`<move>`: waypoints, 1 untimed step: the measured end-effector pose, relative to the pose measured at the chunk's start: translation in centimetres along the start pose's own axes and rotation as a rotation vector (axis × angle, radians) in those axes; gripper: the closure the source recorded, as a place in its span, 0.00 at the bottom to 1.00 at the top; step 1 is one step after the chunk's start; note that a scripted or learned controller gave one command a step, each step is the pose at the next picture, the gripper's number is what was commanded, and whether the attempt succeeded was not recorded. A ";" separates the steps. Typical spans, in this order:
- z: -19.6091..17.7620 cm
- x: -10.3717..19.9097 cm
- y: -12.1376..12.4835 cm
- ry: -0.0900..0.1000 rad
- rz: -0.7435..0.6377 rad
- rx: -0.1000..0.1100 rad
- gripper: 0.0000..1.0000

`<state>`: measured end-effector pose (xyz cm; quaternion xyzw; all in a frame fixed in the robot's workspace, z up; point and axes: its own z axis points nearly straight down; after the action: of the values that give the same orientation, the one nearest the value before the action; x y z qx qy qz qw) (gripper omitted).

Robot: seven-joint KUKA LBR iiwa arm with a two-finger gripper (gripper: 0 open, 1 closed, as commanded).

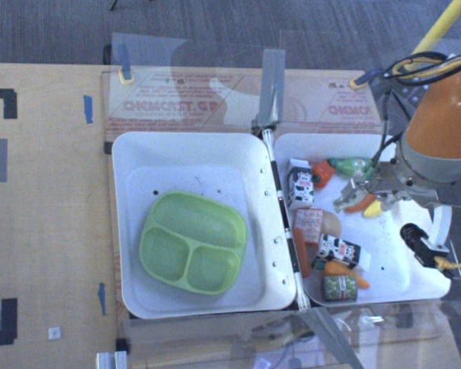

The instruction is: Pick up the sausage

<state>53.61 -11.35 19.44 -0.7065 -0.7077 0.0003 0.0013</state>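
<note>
Green plate fills the left bin. The reddish sausage lies along the right bin's left wall. It is probably light, smooth and rigid, so grasp it mid-length. Further right the gripper hovers; open or closed, I cannot tell.

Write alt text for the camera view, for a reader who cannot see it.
A grey robot arm with an orange band reaches from the right over the right shallow white bin, its gripper above a clutter of toy food. The left shallow white bin holds a green three-compartment plastic plate.
</note>
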 end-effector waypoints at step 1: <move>9.2 -4.2 5.6 -0.008 -0.013 -0.021 0.00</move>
<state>59.25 -15.53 10.20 -0.7017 -0.7124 -0.0043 -0.0088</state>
